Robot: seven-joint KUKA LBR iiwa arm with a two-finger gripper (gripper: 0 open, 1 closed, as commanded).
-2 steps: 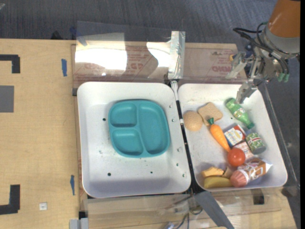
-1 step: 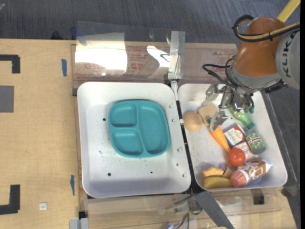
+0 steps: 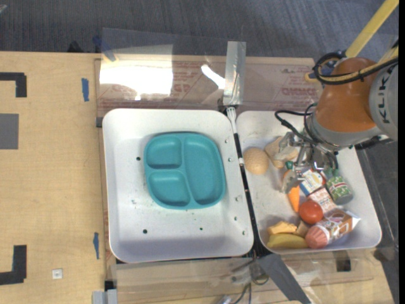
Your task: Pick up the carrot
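From the fixed camera above the bench (image 3: 50, 170), two white bins sit side by side. The left bin (image 3: 120, 233) carries a teal divided plate (image 3: 185, 170). The right bin (image 3: 367, 233) holds a crowd of toy food, and the carrot (image 3: 294, 199) lies near its middle — a short orange piece, partly covered by the hand above it and touching the tomato (image 3: 311, 211) just below.

The carrot looks like a hard plastic toy: probably light, stiff and smooth, so it may slip or roll if pinched near a tapered end. The best hold is likely across its thicker middle, though neighbours press close — a small carton (image 3: 312, 183) just beside it, the tomato against its lower end, a banana (image 3: 286, 239) further down.

The hand (image 3: 305, 164) hangs low over the clutter, directly above the carrot's upper end, with the orange-banded wrist behind it. Cables and linkage hide the tips, so I cannot tell whether it is apart or together, nor whether it touches the carrot. Nothing visibly sits in its grip. An egg-like beige ball (image 3: 255, 161) rests apart, by the bin's left wall.
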